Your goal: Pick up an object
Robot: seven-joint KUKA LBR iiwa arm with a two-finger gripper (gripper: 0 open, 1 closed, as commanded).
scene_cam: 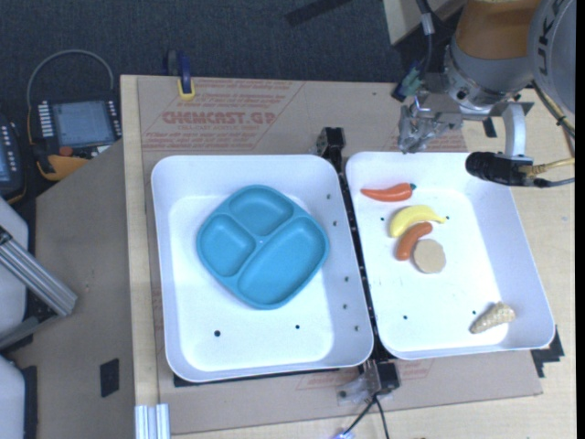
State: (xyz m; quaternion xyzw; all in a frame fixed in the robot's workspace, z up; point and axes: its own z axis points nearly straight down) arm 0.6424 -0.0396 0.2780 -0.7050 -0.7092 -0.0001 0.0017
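The arm [512,26] is cut off by the top and right edges at two o'clock — its upper links run out of the picture. The gripper [419,135] is small and dark against the bench, so how its fingers stand cannot be told. At nine o'clock, a grey rail [32,273] and pale shapes run off the left edge. A handheld screen [78,122] at ten o'clock is too small to read. At six o'clock, a clamp [375,382] and its cable leave the bottom edge. The pale ridged piece [492,317] at four o'clock in the right bin [530,245] is too small to name — perhaps a shell or pastry.
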